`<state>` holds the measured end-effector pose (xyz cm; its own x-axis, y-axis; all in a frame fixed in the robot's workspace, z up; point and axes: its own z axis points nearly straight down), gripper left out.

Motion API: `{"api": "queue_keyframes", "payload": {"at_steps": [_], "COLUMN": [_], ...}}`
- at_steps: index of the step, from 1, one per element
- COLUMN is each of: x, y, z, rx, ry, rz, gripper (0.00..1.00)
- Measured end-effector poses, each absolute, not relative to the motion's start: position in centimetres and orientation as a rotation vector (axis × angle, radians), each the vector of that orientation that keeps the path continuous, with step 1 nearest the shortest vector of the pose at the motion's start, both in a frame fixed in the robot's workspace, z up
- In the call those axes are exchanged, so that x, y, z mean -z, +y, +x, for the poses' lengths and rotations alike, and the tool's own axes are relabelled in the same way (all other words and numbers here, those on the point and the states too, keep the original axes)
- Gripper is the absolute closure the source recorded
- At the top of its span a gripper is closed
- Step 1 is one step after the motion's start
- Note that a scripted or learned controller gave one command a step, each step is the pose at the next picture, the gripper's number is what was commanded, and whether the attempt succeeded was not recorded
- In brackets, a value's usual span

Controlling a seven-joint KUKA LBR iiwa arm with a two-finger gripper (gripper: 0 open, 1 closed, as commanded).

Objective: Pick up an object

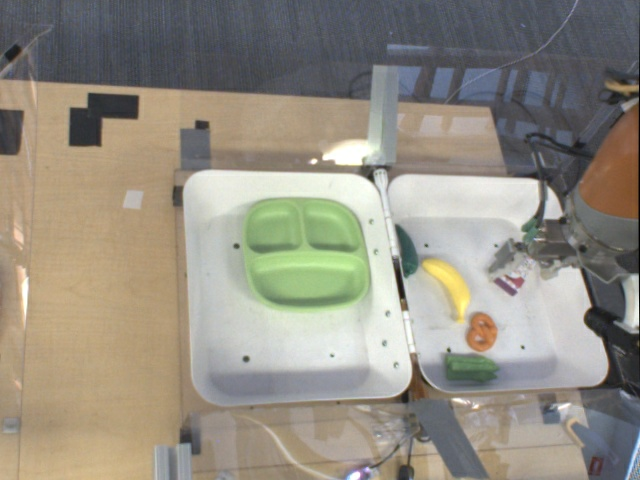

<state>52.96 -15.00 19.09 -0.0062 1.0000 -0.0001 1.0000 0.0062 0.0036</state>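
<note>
The right bin (560,203) holds a yellow banana (449,285), an orange pretzel-shaped toy (481,332), a green vegetable toy (471,368) near the front wall, and a dark green item (407,251) against the left wall. A small purple and white object (509,284) lies right of the banana. My gripper (508,259) hangs low over the bin's right half, just above and touching or nearly touching that purple object. The arm comes in from the right edge.
The left bin (215,348) holds a light green divided plate (303,251) near its middle. A metal divider post (384,118) stands behind the seam between the bins. Bare bin floor lies between the pretzel toy and the right wall.
</note>
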Motion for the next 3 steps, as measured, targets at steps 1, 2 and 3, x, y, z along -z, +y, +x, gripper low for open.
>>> {"api": "queue_keyframes", "payload": {"at_steps": [1,2,3], "x": [-10.0,-11.2,-26.6], "y": [-8.2,-8.2,-3.8], "z": [54.0,54.2,55.9], "rx": [-0.003,-0.009,-0.005], "ry": [2.213,2.209,2.210], "rz": [2.229,2.229,2.227], "gripper": [0.00,1.00,1.00]}}
